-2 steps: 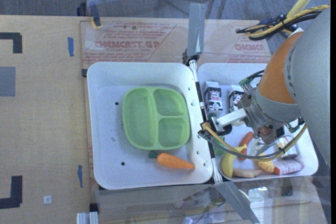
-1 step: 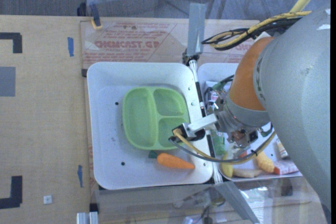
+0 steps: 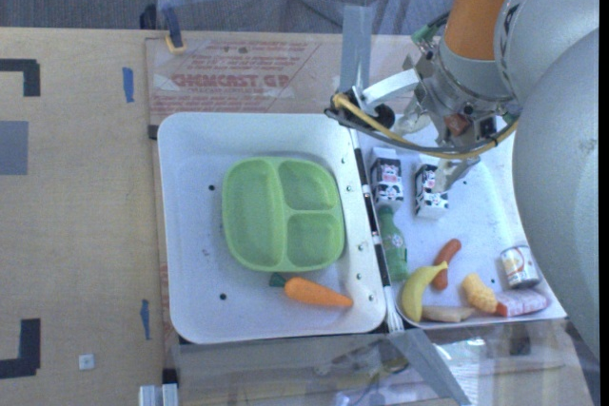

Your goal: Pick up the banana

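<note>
A green divided plate (image 3: 284, 212) and a carrot (image 3: 314, 293) are seen in the left bin (image 3: 181, 204). The banana (image 3: 419, 289) is located at the right bin's (image 3: 495, 204) near edge. The gripper (image 3: 455, 168) is held above that bin's far end, arm bent in from the right; finger state cannot be told.

The grey KUKA arm (image 3: 557, 100) enters from the right edge of the camera view, its large rounded link filling the upper right corner. The orange band (image 3: 485, 9) sits above the grey wrist flange (image 3: 466, 76). Yellow and black cables loop around the wrist. The two-finger gripper (image 3: 455, 168) points downward; finger separation cannot be determined.
</note>
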Robot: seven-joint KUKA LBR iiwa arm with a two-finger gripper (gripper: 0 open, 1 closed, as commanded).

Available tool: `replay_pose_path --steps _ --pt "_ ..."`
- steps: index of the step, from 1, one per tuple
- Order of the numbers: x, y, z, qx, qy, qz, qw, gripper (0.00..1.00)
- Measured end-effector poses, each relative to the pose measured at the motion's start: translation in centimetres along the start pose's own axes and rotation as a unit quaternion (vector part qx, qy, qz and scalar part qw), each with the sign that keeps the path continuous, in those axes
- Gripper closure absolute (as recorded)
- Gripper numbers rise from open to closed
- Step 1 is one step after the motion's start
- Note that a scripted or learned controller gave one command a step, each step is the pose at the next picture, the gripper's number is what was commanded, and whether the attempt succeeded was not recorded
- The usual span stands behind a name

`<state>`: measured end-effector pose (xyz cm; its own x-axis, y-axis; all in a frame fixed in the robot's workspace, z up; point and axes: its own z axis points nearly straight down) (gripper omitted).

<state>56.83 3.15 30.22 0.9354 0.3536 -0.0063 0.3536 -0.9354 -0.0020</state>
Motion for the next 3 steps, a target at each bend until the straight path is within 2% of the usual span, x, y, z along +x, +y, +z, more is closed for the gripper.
replay_pose_path --steps 1,2,3 --pt "-4.3 -5.4 4.7 0.000 0.000 0.017 0.9998 0.00" --pt "-7.7 -1.7 -10.4 -0.001 0.002 0.064 0.9979 0.00" --pt "-5.3 -11.0 -2.7 -0.001 0.001 -0.018 0.9998 0.00"
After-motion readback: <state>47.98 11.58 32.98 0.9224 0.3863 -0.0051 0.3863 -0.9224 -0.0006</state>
